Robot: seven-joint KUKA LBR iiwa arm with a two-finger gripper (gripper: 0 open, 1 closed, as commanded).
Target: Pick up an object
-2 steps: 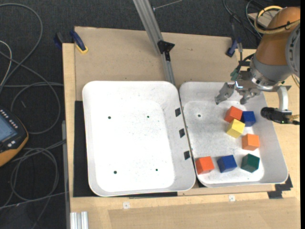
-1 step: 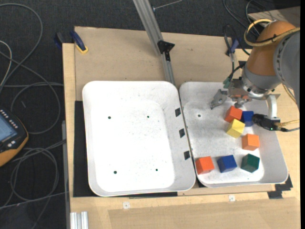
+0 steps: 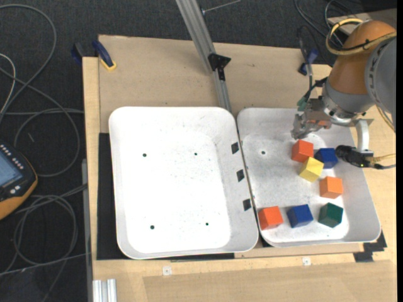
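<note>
Several small blocks lie in the right bin (image 3: 277, 131). An orange block (image 3: 303, 150), a yellow block (image 3: 311, 168) and a blue block (image 3: 327, 157) cluster at the middle right, with another orange block (image 3: 331, 186) just below them. Along the front edge sit an orange block (image 3: 271, 217), a blue block (image 3: 300, 215) and a green block (image 3: 330, 214). My gripper (image 3: 303, 127) hangs low over the bin's back part, just above and behind the upper orange block. Nothing shows between its fingers.
The left bin (image 3: 170, 181) lies beside the right one, joined by black clips (image 3: 239, 175). A slanted metal pole (image 3: 201, 36) rises from the bench behind the bins. Cables and a handheld device (image 3: 12, 178) lie on the floor at left.
</note>
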